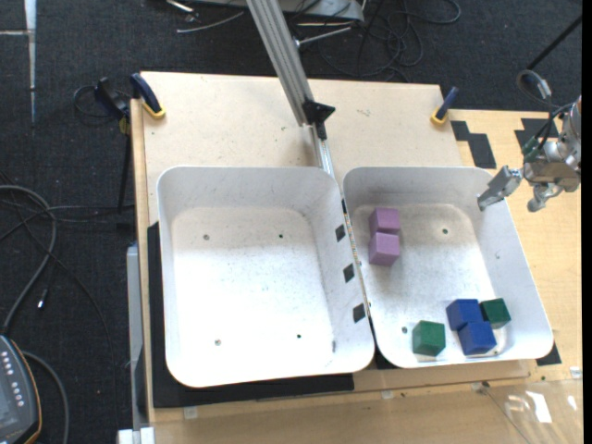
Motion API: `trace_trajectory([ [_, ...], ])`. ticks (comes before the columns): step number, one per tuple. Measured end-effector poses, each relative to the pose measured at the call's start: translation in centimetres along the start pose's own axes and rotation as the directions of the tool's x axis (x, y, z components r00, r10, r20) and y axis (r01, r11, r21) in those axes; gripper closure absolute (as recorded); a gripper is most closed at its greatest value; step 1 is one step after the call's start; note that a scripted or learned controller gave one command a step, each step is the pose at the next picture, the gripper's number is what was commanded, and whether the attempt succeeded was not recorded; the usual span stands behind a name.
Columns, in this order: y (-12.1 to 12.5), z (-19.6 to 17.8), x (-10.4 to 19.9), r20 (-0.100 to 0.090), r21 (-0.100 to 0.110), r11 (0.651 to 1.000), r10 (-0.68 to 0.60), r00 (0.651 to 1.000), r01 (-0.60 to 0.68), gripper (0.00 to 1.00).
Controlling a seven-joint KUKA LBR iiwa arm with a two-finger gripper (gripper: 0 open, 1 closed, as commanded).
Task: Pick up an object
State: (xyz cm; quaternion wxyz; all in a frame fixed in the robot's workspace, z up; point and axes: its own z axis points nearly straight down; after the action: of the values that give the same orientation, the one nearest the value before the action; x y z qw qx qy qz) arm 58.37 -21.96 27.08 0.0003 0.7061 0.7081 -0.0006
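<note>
The right bin [518,257] holds two pale purple blocks [385,235] touching each other near its left wall. In its near right corner sit a green cube [428,338], two blue blocks [470,326] pressed together, and a darker green cube [496,312]. My gripper [516,195] hangs over the bin's far right rim, well away from all the blocks. Its fingers [496,190] are spread open with nothing between them.
The left bin [185,248] lies beside the right one, sharing a middle wall. A slanted metal rail [282,49] runs from the back down to the bins' junction. Yellow and blue clamps [148,98] sit at the board's far corners.
</note>
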Motion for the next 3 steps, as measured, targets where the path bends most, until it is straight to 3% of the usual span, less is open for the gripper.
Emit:
trace_trajectory([
  [1, 2.6, 7.3, 5.6, -0.005, 0.005, 1.000, -0.005, 1.000, 0.005, 0.00],
  [2, 7.9, 12.3, 10.2, -0.002, -0.001, 1.000, -0.005, 1.000, 0.005, 0.00],
  [3, 5.9, 15.8, 11.0, 0.000, -0.012, 1.000, -0.001, 1.000, 0.001, 0.00],
])
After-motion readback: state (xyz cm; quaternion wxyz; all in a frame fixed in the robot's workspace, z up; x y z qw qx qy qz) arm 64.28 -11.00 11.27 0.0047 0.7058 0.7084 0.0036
